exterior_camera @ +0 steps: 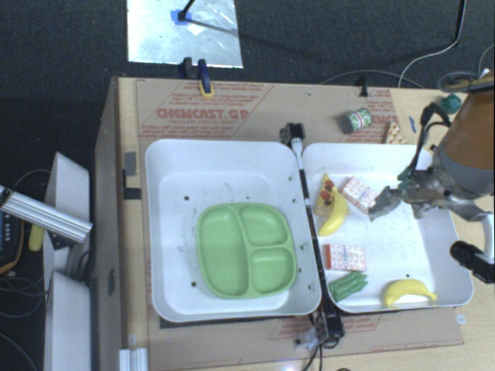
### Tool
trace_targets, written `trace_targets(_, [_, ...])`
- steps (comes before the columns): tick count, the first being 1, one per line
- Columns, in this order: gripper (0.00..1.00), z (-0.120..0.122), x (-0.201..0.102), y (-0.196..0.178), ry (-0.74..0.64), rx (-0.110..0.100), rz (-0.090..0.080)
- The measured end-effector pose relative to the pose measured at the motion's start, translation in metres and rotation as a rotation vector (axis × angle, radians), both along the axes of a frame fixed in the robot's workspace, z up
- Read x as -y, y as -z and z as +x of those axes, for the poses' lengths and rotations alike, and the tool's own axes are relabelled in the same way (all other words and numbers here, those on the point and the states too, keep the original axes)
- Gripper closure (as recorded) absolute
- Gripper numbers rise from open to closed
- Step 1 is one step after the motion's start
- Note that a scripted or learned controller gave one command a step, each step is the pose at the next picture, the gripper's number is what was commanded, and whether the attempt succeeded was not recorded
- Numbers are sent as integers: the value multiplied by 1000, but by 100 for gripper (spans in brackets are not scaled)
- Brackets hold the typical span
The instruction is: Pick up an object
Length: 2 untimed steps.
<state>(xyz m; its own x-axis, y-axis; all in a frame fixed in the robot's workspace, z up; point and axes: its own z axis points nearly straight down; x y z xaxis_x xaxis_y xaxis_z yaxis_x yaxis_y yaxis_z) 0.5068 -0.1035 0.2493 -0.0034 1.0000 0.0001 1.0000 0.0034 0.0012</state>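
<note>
Camera view — gripper (384, 202) beside pink-white box (359, 193)

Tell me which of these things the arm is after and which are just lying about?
For the job, in the right bin: two bananas, two patterned boxes, green pod, with the tool over them.

Lying about: green divided plate in the left bin, small can on the bench.
</note>
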Motion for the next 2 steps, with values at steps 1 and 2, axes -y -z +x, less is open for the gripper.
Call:
trace_targets(1, [0,77,-27,66,0,-1,0])
trace_targets(2, [0,86,-12,152,3,7,-1])
